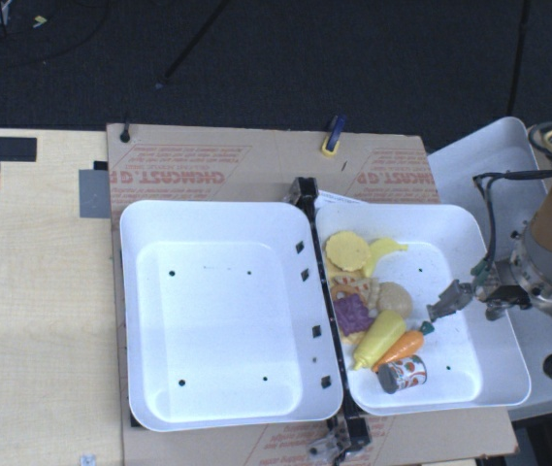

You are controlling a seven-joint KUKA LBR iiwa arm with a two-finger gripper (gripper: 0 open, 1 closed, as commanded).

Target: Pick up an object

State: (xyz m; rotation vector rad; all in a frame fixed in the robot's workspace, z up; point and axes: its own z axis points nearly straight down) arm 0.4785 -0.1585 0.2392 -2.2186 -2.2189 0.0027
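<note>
Just left of the hand [447, 303] sits the carrot [401, 347], touching a can [404, 374]. Whether that hand is wide or narrow, I cannot tell; better drop squarely over the carrot's middle.

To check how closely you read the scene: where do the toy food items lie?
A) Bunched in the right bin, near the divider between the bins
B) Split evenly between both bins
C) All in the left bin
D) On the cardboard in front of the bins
A: the carrot, yellow round piece and small can all lie in the right bin, close to the divider.
</note>
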